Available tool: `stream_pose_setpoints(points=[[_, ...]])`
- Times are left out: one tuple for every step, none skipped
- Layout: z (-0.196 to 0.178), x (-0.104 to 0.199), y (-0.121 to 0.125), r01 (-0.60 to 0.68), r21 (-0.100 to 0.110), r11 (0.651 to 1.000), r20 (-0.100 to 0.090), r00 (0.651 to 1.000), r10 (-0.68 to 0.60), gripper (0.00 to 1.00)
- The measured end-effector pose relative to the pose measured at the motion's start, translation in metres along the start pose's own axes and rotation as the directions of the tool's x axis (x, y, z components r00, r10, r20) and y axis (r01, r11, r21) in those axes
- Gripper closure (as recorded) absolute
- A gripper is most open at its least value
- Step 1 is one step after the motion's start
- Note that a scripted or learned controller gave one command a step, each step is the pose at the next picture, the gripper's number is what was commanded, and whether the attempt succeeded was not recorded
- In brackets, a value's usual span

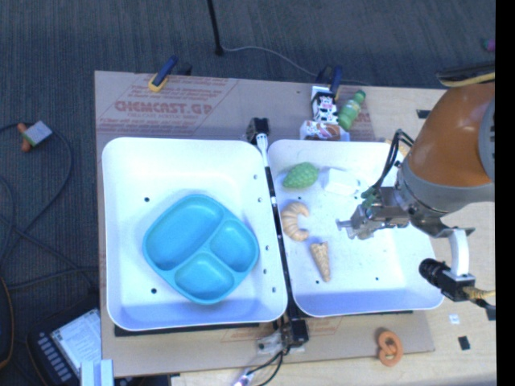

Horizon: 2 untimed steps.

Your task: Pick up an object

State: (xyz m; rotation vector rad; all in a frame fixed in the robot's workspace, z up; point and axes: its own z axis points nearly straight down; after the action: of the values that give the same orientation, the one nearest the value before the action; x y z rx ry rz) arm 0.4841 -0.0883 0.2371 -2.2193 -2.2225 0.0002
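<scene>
In the right bin [354,296] lie a green bumpy fruit [301,175], a tan croissant [295,219], an ice-cream cone [321,260] and a white flat piece [341,182]. My gripper [362,220] hangs over the middle of this bin, to the right of the croissant and cone and below the white piece. I see nothing between its fingers. The grey arm with its orange band comes in from the right and hides the bin's right side.
The left bin [129,167] holds a blue divided plate [201,248]. A small bottle and carton [331,115] stand behind the right bin. A pretzel [389,346] lies on the bench in front. Clamps grip the bins' shared edge.
</scene>
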Motion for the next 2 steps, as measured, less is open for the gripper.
stream_pose_setpoints(points=[[-0.0019,-0.0002,0.0001,-0.001,-0.001,1.0,0.0,1.0,0.001,1.0],[0.0038,0.0074,-0.0001,-0.002,0.0,1.0,0.001,1.0,0.002,1.0]])
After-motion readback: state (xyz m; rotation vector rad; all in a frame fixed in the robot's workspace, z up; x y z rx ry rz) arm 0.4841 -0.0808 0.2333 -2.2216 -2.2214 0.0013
